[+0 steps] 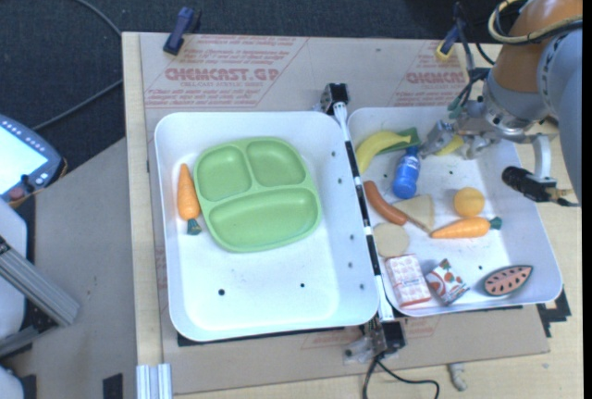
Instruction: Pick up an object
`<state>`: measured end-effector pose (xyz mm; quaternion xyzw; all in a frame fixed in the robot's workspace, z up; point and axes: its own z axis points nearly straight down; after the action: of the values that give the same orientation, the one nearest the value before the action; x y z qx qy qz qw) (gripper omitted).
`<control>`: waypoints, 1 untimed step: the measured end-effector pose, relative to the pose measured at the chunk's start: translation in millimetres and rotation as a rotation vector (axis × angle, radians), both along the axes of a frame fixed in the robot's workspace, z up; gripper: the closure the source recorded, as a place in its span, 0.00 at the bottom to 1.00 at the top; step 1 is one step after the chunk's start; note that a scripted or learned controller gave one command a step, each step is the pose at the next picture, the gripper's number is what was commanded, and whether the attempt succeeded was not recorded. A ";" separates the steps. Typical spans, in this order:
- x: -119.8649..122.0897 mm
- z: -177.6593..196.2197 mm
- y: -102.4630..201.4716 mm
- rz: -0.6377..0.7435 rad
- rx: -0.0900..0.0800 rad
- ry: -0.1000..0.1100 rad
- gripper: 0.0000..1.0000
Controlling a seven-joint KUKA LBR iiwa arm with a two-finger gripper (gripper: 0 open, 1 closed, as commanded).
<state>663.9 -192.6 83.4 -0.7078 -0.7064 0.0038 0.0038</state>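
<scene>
While the arm (pixel 536 55) reaches in from 3 o'clock, its gripper (pixel 462 136) hangs over the 12 o'clock part of the right bin (pixel 546 258), just beside the banana (pixel 381 147) and the blue bottle (pixel 406 175); whether it is apart or together I cannot tell. At 6 o'clock in this bin lie two small cartons (pixel 424 281) with print too small to read. The bench board (pixel 231 73) carries red writing "CHEMCAST GP". The left bin (pixel 250 295) holds a green tray (pixel 257 193) and a carrot (pixel 188 193).
</scene>
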 end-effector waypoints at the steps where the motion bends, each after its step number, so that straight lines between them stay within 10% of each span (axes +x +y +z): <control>1: 2.0 1.5 -22.2 0.005 0.013 -0.004 0.00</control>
<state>666.0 -214.9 84.8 -0.7059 -0.7083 -0.0022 0.0072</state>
